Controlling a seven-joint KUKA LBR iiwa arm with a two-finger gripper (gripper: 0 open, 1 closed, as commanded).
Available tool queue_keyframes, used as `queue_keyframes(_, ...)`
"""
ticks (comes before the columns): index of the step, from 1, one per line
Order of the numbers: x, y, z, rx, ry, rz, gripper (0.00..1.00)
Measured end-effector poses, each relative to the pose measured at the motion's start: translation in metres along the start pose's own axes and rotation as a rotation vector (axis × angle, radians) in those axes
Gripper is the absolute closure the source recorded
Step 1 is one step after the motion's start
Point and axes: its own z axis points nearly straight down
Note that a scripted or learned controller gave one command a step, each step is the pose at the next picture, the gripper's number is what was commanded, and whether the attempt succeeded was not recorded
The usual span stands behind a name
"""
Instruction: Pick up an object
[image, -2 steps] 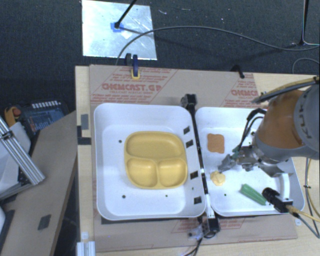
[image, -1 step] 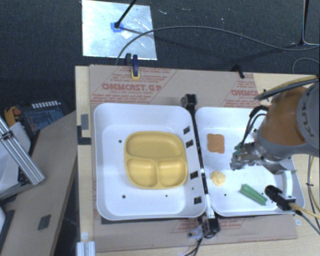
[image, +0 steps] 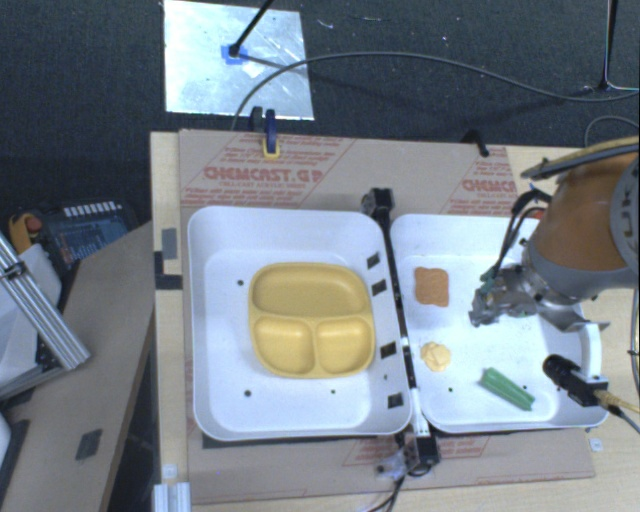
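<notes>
Green and stick-shaped, a small piece (image: 508, 389) lies closest to the lens, at about five o'clock in the right-hand bin (image: 455, 415), flat on the white floor and well apart from everything else. At nine o'clock of it, near the divider between the bins, sits a pale yellow lump (image: 435, 355), and at twelve o'clock of that lump lies a flat brown square (image: 431, 287); any of the three could serve as the thing to pick up, and none is touched at this moment. The arm (image: 590, 225) reaches in from three o'clock, its orange band bulking over the bin's far right side, and the gripper (image: 490, 303) hangs at the bin's centre, between the brown square and the green piece (whether its tool is open or closed cannot be told from this slant, as the dark metal runs together). Judging by that central, uncommitted spot, the arm is probably choosing or lining up over a target rather than lifting. Over in the left-hand bin (image: 220, 330) a yellow divided tray (image: 310, 318) rests squarely in the middle, with no part in the reach.
</notes>
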Motion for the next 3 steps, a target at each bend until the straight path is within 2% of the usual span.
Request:
queue_keyframes(1,0.0,0.002,-0.025,0.002,0.0,0.0,1.0)
queue_keyframes(3,0.101,0.0,-0.05,0.003,0.002,-0.005,1.0)
